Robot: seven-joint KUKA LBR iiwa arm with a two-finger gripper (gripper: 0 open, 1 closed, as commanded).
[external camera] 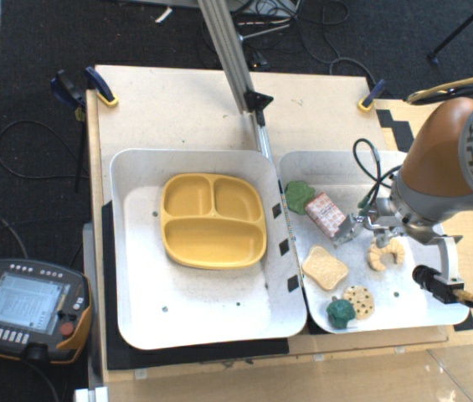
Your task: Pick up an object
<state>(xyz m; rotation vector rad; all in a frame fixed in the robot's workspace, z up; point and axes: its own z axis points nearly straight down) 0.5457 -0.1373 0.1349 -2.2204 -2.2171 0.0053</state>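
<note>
gripper: our gripper [368, 227] hangs low in the right white bin [437, 312], between targets; we cannot tell the spread of its fingers.
target: the pink-and-white speckled block [326, 213] lies just left of it, long axis running upper-left to lower-right.
neighbours: tan bread slice [325, 268], pale knobbly pastry [385, 255].
left bin: yellow divided plastic tray [213, 220].

arm [458, 153] cut off right; claw [376, 229] fingers unclear
</note>
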